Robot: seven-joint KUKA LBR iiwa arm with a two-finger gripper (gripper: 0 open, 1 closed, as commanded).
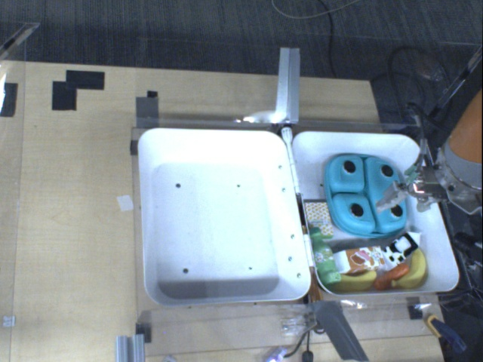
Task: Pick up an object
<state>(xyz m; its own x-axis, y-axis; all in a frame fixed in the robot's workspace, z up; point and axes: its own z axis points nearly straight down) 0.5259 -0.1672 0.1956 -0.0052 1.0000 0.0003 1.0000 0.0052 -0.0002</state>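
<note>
Blurring end effector (401, 194) over blue tray's (355, 191) right edge.

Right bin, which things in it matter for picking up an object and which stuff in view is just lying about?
Job in hand:
gripper
blue four-cup tray
banana
green packet
patterned card

Lying about:
left bin
black tape marks
cable on the floor

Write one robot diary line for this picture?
arm: over right bin | gripper: at blue tray edge | grasp: unclear
</note>
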